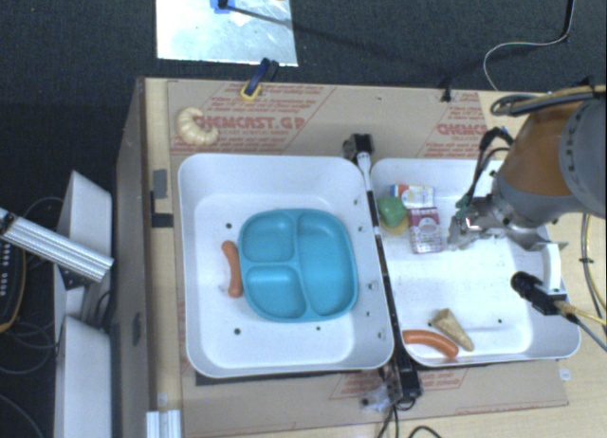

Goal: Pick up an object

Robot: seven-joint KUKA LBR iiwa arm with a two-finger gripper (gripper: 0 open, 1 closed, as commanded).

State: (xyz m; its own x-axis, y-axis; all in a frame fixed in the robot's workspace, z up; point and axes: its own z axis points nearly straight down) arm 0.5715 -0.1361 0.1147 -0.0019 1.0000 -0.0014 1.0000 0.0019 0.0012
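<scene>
The arm reaches in from the right of the frame, orange band above the wrist, and its gripper (pixel 465 225) hangs low over the right-hand bin (pixel 493 286), in that bin's upper half. Just to the gripper's left stands a small carton (pixel 424 228) with red and white print, close enough that the tool looks to be touching it or nearly so. Whether the claw is open or closed, I cannot tell from here; the wrist sits over it.

Around the carton there is plenty to choose from. A green round thing (pixel 393 211), perhaps a toy fruit, sits against the bin's left wall; another small box (pixel 413 195) lies just above the carton. Down at the lower edge of that bin rest a sausage (pixel 430 342) and a tan wedge (pixel 454 329) — well apart from the gripper.

The left-hand bin (pixel 207 265) holds a blue divided tray (pixel 297 264) with a second sausage (pixel 231 268) beside it on the left.

My read: this is the approach, the reach toward the carton, with nothing lifted yet. The next move calls for the tool to straddle the carton squarely, close on its sides, then rise straight up. The risk is the crowding, since a nudge could tip the carton into the green piece.
</scene>
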